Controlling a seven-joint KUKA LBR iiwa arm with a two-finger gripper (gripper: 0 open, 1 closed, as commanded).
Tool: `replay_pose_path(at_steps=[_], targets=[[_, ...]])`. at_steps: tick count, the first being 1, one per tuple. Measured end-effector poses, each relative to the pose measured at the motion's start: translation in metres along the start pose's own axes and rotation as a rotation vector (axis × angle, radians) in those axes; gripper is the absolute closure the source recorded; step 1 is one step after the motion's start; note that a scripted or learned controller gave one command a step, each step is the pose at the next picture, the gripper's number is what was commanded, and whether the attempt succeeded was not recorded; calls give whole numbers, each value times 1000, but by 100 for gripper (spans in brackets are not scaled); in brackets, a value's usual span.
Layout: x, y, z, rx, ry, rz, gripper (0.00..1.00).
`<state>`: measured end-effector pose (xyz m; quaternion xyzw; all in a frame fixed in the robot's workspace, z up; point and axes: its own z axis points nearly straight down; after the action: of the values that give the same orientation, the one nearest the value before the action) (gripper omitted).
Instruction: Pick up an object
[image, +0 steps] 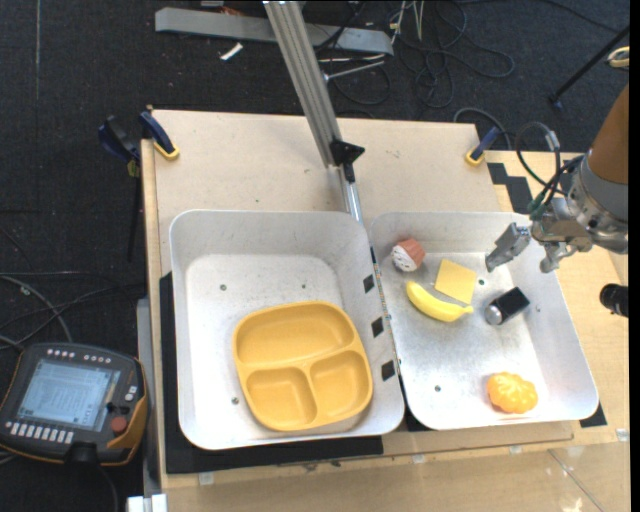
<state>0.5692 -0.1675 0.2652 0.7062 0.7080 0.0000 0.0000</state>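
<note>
The things there to be picked lay in the right bin (560, 330). A banana (436, 303) lay near the middle of it, touching a yellow block (456, 280) that sat just behind it. A small red and white ball (407, 256) rested a little to the left of those, close to the bin's left wall. Just to the right of the banana lay a small black and silver cylinder (507, 306), tilted on its side. Well apart from the rest, near the front right corner, sat an orange lump of a toy (512, 392).

The hand (527, 249) hung over the back right part of that bin, above and behind the black cylinder, its two fingers spread wide with nothing between them. The grey arm (605, 185) came in from the right edge, a cable looping off its wrist.

In the left bin (200, 290) a yellow plate (302, 365) with three compartments lay toward the front right. Both bins sat side by side on the pale bench (250, 160), which had clamps at its back corners. A metal pole (312, 85) slanted up from between the bins. On the dark floor at the lower left stood a control tablet (70, 400).
</note>
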Motion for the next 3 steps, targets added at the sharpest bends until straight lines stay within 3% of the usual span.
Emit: replay_pose_path(at_steps=[1, 3], targets=[[0, 0, 0, 0, 0, 0, 0], [-6, 3, 125, 7, 1, 3, 0]])
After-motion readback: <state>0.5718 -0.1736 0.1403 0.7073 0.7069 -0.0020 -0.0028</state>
